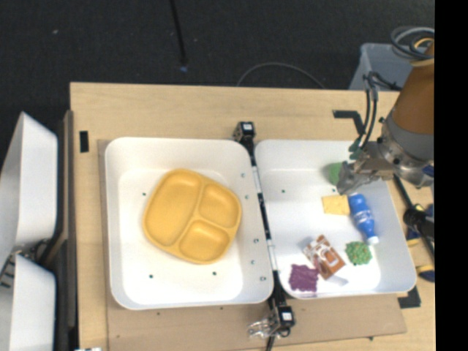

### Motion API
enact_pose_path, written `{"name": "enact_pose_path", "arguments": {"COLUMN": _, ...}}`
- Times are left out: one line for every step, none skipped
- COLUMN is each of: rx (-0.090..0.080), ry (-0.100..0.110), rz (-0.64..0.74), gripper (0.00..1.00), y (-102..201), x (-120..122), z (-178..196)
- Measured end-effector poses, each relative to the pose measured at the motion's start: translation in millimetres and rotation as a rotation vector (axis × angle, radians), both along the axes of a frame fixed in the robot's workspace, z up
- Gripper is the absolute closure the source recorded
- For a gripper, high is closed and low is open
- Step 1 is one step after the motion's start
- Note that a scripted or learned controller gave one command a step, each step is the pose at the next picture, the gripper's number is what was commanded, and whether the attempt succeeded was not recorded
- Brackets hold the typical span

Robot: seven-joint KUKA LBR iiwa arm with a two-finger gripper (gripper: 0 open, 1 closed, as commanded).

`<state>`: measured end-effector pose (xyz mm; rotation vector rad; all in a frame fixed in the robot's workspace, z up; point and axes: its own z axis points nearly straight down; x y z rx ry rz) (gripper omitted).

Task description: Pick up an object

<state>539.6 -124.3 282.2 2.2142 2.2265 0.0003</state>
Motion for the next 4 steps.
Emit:
{"name": "enact_pose_path", "arguments": {"rx": 0.001, "ry": 0.002, "rz": 0.000, "gripper": 1.00, "y": 47.4, "x": 11.5, "z": -16.9}}
{"name": "enact_pose_path", "arguments": {"rx": 0.002, "ry": -0.001, "rz": 0.001, "gripper": 1.00, "y": 93.5, "x": 29.1, "z": -12.3}}
{"name": "enact_pose_path", "arguments": {"rx": 0.000, "ry": 0.002, "rz": -0.001, "gripper": 1.00, "y": 137.5, "x": 40.2, "z": -28.6}}
{"name": "enact_pose_path", "arguments": {"rx": 0.000, "ry": 0.000, "rz": 0.001, "gripper": 1.00, "y": 185.7, "x": 55.4, "z": -43.6}}
